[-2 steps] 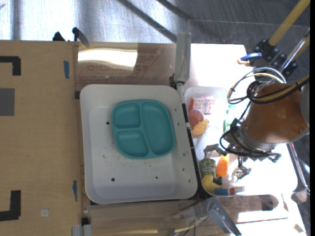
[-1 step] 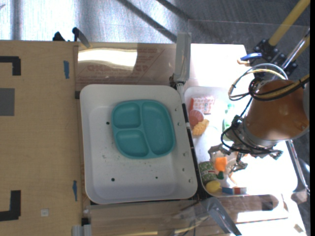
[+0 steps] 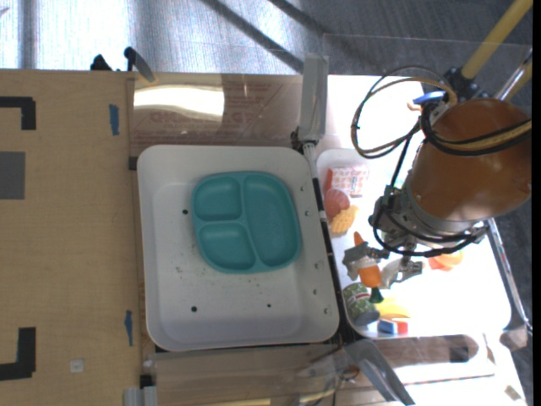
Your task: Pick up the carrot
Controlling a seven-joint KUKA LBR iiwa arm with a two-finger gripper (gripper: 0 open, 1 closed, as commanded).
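**Carrot beneath the claw in the right bin**

Under the claw [image 3: 390,265], in the right bin [image 3: 494,307], lies the carrot [image 3: 369,271]: an orange piece with a green tip pointing toward the bin's near edge. It sits just left of the metal fingertips, and whether they touch it or clasp it I cannot tell, since the wrist hides the fingers from above.

Beside the carrot, further left of the claw, a small orange-red piece [image 3: 358,244] rests near the bin's wall. Beyond the claw, toward the far end of the bin, are a yellow knobbly item [image 3: 343,220], a reddish round item [image 3: 337,200] and a white packet with red print [image 3: 348,178]. On the near side of the claw stand a green and white can [image 3: 359,301] and a small yellow and blue block [image 3: 392,321]. To the right of the claw an orange scrap [image 3: 446,261] peeks out from under the arm.

The arm [image 3: 469,163] reaches in from the right and hangs nearly straight down, its orange band broad above the wrist, black cables looping round it.

Well left of the claw, the other bin [image 3: 169,311] holds a teal divided plate [image 3: 247,221].
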